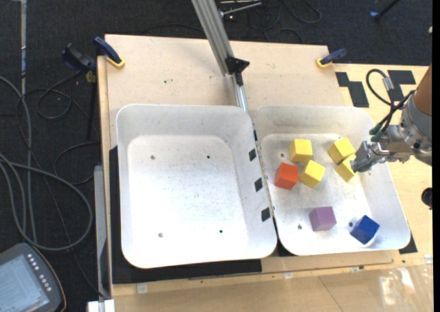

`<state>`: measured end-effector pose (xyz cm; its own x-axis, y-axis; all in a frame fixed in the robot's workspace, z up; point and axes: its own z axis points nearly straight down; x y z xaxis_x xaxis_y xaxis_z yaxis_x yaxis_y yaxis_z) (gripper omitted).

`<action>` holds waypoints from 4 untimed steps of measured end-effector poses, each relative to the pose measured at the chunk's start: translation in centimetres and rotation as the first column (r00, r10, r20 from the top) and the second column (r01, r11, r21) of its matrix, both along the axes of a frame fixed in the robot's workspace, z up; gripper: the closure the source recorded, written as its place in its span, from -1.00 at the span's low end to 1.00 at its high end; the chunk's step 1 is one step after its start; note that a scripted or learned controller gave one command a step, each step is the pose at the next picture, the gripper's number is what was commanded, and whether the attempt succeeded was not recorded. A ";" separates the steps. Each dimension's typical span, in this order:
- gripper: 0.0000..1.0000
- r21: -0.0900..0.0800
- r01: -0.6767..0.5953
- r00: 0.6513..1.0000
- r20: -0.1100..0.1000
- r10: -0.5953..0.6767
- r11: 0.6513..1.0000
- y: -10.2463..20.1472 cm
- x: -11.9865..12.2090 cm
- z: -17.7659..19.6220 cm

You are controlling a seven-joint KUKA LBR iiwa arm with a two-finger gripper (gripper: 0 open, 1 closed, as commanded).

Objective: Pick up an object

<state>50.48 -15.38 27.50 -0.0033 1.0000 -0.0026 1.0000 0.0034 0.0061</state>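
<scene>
The right bin [385, 187] holds several small blocks. Yellow cubes lie at the upper middle [300, 150], beside the red one [313, 173] and at the upper right [341, 150]. A fourth yellow block [345, 170] sits right against my gripper [361, 161], which reaches in from the right, low over the bin. A red-orange cube [287, 176] lies near the bin's left wall. A purple cube [322, 218] and a blue cube [364, 229] rest toward the front. Whether the yellow block is held I cannot make out.
The left bin [130, 166] stands beside the right one on the tan bench. A metal pole [210, 18] slants down to the gap between the bins. Clamps sit at the bench's back corners [110, 53] [331, 58]. Cables hang by the arm [385, 91].
</scene>
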 end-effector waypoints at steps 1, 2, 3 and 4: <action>1.00 0.002 -0.005 1.000 -0.004 0.005 1.000 4.5 3.1 -1.2; 1.00 0.003 -0.004 1.000 -0.007 0.004 1.000 9.0 4.3 -2.0; 1.00 0.003 -0.004 1.000 -0.003 0.004 1.000 13.5 6.2 -1.5; 1.00 0.003 -0.005 1.000 -0.004 0.005 1.000 19.2 9.0 -2.6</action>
